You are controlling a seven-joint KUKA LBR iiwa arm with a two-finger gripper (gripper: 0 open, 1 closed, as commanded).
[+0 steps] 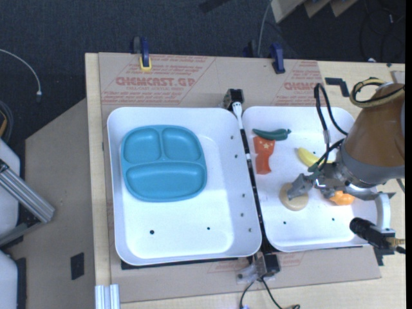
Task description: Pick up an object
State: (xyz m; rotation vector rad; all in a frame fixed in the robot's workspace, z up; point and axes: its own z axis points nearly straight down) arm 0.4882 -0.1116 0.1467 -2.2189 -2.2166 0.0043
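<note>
The arm (376, 140) is running off the right edge and covering part of the orange item (342, 198) and yellow item (306, 156). Gripper (302, 187) finger spacing is proving too small to judge.

The bench (193, 76) bears two white bins (129, 237) — side by side.

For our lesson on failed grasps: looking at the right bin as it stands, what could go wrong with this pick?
1. The gripper sits above the round tan object; its flat shape may slip free.
2. The orange piece and yellow piece lie close by, so the arm could nudge them.
</note>
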